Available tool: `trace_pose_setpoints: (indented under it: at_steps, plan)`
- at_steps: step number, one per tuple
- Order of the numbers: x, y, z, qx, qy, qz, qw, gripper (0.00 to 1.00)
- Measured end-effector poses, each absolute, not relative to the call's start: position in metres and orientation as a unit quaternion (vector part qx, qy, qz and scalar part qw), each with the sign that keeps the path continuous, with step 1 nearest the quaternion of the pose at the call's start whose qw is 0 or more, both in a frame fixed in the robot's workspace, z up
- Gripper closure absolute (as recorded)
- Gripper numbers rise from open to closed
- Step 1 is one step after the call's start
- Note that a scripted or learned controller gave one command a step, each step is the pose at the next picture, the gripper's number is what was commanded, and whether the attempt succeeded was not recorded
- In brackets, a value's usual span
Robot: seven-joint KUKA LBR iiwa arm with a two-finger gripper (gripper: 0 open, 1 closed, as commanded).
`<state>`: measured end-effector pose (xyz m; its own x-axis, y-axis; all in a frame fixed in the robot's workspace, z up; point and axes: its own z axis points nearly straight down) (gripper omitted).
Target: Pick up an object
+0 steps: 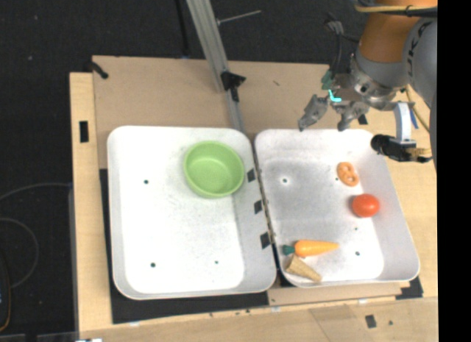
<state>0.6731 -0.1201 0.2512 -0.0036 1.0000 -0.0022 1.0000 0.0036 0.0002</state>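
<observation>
In the right bin [294,158] we see four candidates: a small orange piece [348,173] at mid-right, a red tomato [366,205] just below it, a carrot [316,247] near the bottom edge, and a tan wedge [303,268] just beneath the carrot. A green bowl [214,169] sits in the left bin [140,208]. At upper right, the gripper [321,120] hangs above the right bin's top edge, fingers spread apart and holding nothing, with the arm [394,24] bent down from the frame's top corner.

2 bins [132,208], 1 bowl [214,169], 4 foods [366,205]
</observation>
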Motion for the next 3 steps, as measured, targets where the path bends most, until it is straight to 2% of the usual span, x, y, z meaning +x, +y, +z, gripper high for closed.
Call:
trace_pose_setpoints:
  at_steps: [2,3]
  plan:
    - [0.666,-0.116,0.165,0.707,0.707,-0.0018,-0.001,0.0]
    - [0.665,-0.123,0.103,0.708,0.706,-0.0025,-0.001,0.0]
